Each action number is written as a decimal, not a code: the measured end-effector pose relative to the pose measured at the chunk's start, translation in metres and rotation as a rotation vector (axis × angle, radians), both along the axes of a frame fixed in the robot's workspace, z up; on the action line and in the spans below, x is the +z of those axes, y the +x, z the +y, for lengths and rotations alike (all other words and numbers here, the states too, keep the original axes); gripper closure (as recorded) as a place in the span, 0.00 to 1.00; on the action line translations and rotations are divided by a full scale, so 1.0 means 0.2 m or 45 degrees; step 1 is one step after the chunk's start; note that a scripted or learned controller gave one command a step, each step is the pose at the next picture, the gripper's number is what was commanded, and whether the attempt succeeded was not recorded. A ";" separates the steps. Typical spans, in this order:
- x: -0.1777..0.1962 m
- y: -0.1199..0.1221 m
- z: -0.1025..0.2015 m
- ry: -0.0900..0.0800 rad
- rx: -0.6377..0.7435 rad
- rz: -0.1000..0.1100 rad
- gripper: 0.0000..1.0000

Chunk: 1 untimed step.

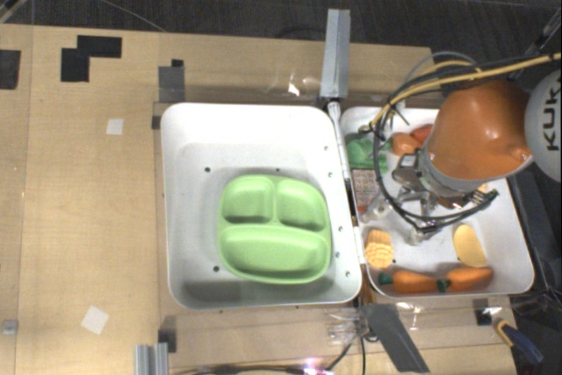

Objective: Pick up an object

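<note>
Camera view puts the arm (479,132), glossy orange band uppermost, over the right bin (524,272); whether the gripper (420,219) is clenched I cannot tell. A moulded green tray (274,228) fills the left bin (189,189). Along the right bin's near edge lie smooth carrots (439,280) and knobbly corn (378,248); descend squarely, clear of neighbours.

The grey arm (540,114) reaches in from the right edge of the camera view, and its orange band (479,132) bulges as a broad dome just above the wrist. Below that dome the wrist points steeply downward, with black and yellow cables looping around it on the left and underneath. The gripper (420,222) hangs at the low end of the wrist, largely hidden beneath the arm's own bulk and the cable loops.
</note>
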<state>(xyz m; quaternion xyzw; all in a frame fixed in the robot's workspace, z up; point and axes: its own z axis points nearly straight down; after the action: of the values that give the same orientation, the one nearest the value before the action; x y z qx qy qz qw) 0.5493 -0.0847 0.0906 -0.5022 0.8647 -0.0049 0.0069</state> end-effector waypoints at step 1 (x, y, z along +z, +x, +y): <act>0.00 0.03 -0.03 0.006 0.085 0.003 0.00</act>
<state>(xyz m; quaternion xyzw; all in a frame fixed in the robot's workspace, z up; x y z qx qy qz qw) 0.5558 -0.0911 0.0901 -0.5308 0.8475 -0.0020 0.0073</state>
